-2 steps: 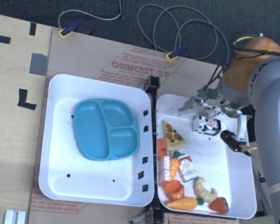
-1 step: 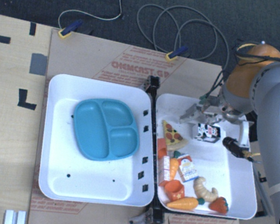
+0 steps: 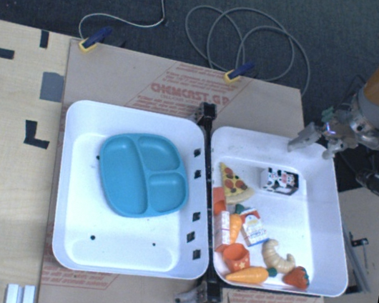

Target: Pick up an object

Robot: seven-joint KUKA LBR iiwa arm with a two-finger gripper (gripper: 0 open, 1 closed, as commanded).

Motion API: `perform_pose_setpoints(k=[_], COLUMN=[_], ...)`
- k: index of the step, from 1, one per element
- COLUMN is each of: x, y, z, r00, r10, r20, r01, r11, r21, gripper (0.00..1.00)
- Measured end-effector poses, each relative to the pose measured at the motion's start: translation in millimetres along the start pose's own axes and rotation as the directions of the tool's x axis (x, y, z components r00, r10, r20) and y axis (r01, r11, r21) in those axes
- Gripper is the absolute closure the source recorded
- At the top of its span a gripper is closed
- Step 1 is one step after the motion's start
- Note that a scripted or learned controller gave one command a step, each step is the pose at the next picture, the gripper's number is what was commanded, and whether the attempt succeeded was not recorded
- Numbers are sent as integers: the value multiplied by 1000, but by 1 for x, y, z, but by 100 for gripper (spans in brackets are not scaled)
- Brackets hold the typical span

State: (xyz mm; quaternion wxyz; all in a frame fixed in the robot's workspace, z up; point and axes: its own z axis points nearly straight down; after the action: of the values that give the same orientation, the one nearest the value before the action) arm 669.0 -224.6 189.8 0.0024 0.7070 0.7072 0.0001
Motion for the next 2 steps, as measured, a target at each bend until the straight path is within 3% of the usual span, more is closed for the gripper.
perform_pose_setpoints(k=[1,2], x=[45,72], y=[-31,0], z=[78,104], r00=[1000,1000], r10=[-1,-2], r20=[5,-2], r01=[1,2], r11=[1000,1000], r21=[-12,0], gripper=[0,0])
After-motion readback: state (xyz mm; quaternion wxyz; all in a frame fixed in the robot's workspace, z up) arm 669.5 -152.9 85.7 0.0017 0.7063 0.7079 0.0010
